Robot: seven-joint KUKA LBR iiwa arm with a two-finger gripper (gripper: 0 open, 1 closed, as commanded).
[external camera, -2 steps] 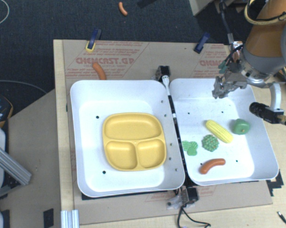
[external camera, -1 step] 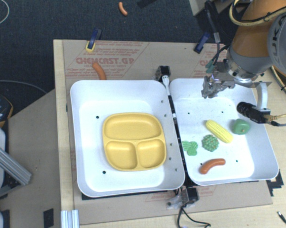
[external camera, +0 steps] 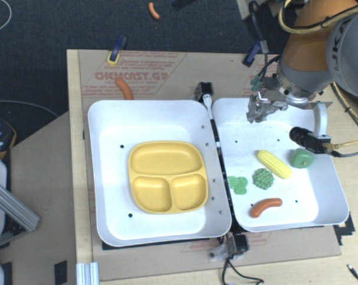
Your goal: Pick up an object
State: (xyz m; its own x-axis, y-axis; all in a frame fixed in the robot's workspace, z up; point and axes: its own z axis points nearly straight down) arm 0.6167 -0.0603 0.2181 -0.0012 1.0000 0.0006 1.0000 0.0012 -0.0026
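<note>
While hovering over the right bin (external camera: pixel 238 114), the gripper (external camera: pixel 259 113) grips nothing, fingers nearly together.

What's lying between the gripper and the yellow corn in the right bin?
Nothing: in the camera view, the stretch from the gripper down to the yellow corn is bare white floor of the right bin.
</note>
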